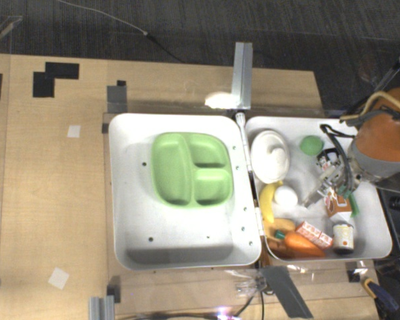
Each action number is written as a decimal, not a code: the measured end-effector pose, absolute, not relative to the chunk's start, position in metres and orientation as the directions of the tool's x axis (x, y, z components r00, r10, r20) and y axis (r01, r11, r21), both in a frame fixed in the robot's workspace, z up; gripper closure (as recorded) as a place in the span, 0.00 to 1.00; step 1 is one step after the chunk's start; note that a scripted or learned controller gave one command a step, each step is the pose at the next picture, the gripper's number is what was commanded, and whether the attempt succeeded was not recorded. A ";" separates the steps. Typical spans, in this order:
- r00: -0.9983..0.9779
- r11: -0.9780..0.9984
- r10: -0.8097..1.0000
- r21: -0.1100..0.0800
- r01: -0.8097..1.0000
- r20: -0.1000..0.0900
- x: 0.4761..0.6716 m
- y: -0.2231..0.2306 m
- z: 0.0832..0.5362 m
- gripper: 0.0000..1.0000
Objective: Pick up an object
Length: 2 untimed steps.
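Gripper (328,187) low in right bin (380,245), finger state impossible to tell. Small brown carton (338,207) just below: probably light, stiff, best pinched across flat sides. Banana (267,204) farther left.

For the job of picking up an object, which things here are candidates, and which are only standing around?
Belonging to the job:
- gripper
- right bin
- banana
- carrot
- white bowl
- green disc
- small bottle

Just lying about:
- left bin
- green divided tray
- metal post
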<state>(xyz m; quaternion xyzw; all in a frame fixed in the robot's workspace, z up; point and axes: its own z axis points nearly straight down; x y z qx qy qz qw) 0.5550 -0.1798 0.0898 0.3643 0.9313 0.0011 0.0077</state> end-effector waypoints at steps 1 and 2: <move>-0.740 0.740 0.672 0.014 0.672 -0.032 0.560 -0.180 0.104 1.00; -0.645 0.645 0.764 0.008 0.764 -0.011 0.530 -0.161 0.202 1.00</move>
